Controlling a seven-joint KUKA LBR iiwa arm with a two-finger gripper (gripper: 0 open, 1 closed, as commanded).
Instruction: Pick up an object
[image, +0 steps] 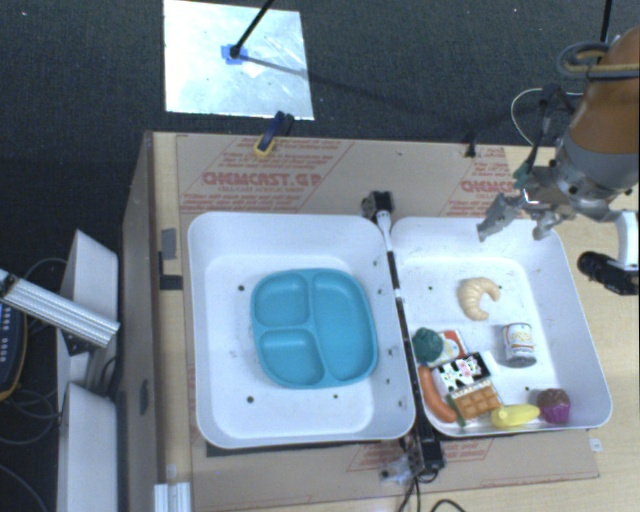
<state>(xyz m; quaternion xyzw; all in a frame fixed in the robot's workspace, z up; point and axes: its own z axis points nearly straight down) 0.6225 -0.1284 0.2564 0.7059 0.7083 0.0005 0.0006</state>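
Observation:
The right bin (560, 275) holds several small toy foods: a beige croissant (479, 296), a small tin can (518, 343), a green broccoli piece (429, 345), a black-and-white cow-patterned block (460, 373), an orange carrot (434, 394), a waffle (475, 402), a yellow banana-like piece (512, 416) and a purple piece (553, 405). My gripper (520, 222) hangs over the bin's back edge, above and behind the croissant. Its two fingers are spread apart with nothing between them.
The left bin (215, 290) holds a blue divided plate (312, 326). A central divider with a black clamp (379, 206) separates the bins. The arm's orange band (604, 112) and cables sit at the upper right. A yellow-and-blue clip (271, 136) lies behind the bins.

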